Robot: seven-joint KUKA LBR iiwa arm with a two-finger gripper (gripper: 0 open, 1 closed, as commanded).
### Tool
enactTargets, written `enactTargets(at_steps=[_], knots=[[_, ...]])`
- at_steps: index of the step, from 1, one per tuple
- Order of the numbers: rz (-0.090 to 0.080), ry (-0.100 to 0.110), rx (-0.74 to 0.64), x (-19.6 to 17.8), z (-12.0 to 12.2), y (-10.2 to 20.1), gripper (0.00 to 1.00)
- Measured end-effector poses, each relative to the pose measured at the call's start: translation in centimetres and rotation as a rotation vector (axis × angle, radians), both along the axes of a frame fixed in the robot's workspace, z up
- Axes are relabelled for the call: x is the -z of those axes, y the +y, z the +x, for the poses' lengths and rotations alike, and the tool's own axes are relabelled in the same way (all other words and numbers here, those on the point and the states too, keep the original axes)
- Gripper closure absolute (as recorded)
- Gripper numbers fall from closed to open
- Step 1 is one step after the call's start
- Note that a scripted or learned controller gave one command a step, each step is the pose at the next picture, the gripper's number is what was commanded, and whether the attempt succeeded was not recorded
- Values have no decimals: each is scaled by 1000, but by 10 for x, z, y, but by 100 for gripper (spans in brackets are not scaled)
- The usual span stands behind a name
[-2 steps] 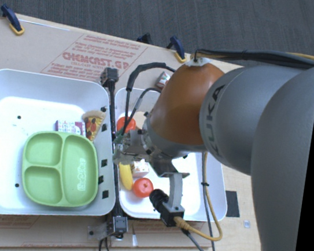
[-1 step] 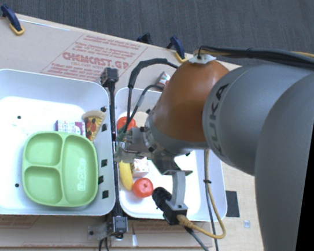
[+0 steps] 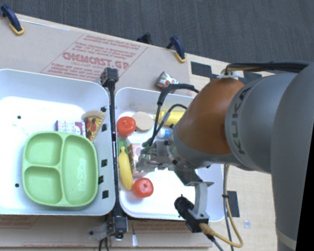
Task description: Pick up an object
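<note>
Arm: I see the grey arm (image 3: 262, 126) reaching in from the right, its orange band (image 3: 207, 121) over the right bin (image 3: 162, 207).
Gripper: I place the gripper (image 3: 151, 157) low in the right bin, among the items near the divider; I cannot tell how it stands, since the wrist hides it.
Right bin: I count a banana (image 3: 124, 171) along the left wall, a red tomato (image 3: 143, 188) just right of its near end, and a second red tomato (image 3: 125, 125) farther back, beside a pale round piece (image 3: 143, 121) and something yellow (image 3: 174, 117) partly under the arm.
Left bin: I see a green divided plate (image 3: 60, 168) on the near side of the left bin (image 3: 10, 88), with a small purple packet (image 3: 68, 127) and a printed cup (image 3: 93, 124) beyond it.
Bench: I note a small wrapped item (image 3: 165, 81) lying outside, past the right bin.
</note>
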State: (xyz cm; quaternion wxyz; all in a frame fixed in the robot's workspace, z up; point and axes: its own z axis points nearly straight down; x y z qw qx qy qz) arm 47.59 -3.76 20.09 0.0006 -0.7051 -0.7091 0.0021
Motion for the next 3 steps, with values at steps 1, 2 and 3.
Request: enactTargets(at_steps=[1, 2, 3], knots=[[1, 0, -1, 0, 0, 1, 0], [2, 2, 0, 89, -1, -56, 0], [2, 1, -7, 78, 1, -56, 100]])
